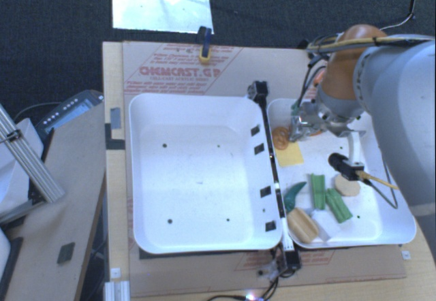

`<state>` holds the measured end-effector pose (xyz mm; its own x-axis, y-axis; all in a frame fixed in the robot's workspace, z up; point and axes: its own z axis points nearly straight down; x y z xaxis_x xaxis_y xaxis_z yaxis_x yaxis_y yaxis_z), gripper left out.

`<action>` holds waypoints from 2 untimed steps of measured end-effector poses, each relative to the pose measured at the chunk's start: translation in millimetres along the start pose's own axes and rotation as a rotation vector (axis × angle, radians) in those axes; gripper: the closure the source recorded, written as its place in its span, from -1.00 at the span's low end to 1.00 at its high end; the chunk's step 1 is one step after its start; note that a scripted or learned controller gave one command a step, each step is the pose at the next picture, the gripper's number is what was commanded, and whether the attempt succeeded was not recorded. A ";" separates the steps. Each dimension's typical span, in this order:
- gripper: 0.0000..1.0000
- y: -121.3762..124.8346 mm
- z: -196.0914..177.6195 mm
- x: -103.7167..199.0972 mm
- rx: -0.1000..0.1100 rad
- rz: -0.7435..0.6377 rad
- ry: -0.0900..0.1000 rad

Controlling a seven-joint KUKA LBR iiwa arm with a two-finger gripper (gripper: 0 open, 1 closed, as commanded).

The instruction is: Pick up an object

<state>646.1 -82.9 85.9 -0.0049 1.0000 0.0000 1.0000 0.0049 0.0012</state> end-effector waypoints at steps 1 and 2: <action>1.00 -5.4 -208.7 48.1 -0.019 -0.004 0.001; 1.00 24.9 -210.5 84.3 -0.005 -0.003 0.001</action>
<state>670.4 1.6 296.4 -0.0081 1.0000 0.0007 0.9999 0.0081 0.0062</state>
